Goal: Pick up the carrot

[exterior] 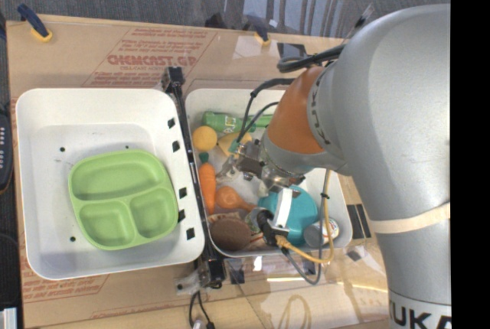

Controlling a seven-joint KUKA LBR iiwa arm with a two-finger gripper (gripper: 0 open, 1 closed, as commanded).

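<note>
One carrot (207, 187) in right bin (200, 102), beside arm-hidden end effector (246, 164); its grip state unreadable; left bin (31, 109) holds green tray (122, 199).

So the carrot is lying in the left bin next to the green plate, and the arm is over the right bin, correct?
Not quite. The carrot lies in the right bin, along its left wall, near a yellow ball. The green plate sits by itself in the left bin. The arm is over the right bin, as you said. The camera view shows all of this.
</note>
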